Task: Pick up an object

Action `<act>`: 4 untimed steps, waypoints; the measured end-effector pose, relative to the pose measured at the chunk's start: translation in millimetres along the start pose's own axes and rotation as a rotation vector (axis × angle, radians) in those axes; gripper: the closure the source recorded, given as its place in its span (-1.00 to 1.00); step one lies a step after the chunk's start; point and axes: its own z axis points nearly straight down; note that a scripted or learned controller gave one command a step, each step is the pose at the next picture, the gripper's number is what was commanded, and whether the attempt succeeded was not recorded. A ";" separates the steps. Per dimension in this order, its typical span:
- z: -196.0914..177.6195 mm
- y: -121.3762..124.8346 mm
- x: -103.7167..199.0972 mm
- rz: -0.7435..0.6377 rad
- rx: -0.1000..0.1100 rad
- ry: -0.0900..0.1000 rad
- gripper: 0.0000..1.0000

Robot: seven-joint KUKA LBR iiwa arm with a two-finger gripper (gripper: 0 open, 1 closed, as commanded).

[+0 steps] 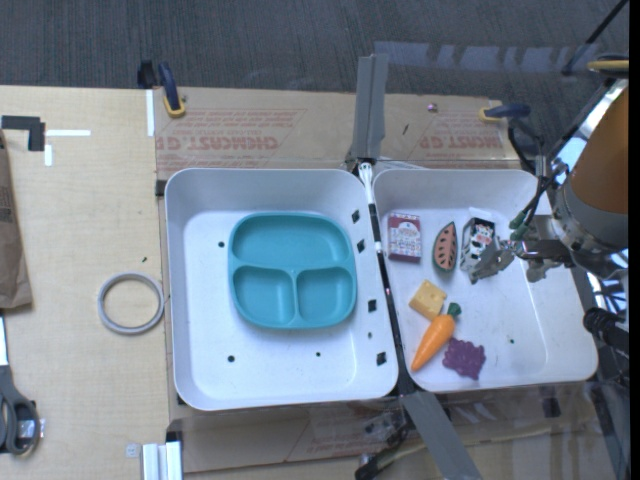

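Note:
The right bin [560,363] holds several toy foods. A small red box [404,237] lies at its left, with a watermelon slice [445,247] beside it and a black-and-white carton [481,236] further right. Below them lie a yellow cheese piece [429,299], an orange carrot [435,337] and a purple grape bunch [464,358]. My gripper [487,263] reaches in from the right, low over the bin. Its tip sits against the carton's lower edge, just right of the watermelon slice.
The left bin [190,368] holds a teal divided plate [294,270]. On the bench to the left lie a grey tape ring [131,302] and scissors [18,423]. A grey divider post [368,108] stands between the bins at the back.

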 end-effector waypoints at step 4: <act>92.9 68.5 1.3 0.110 0.001 0.000 -1.00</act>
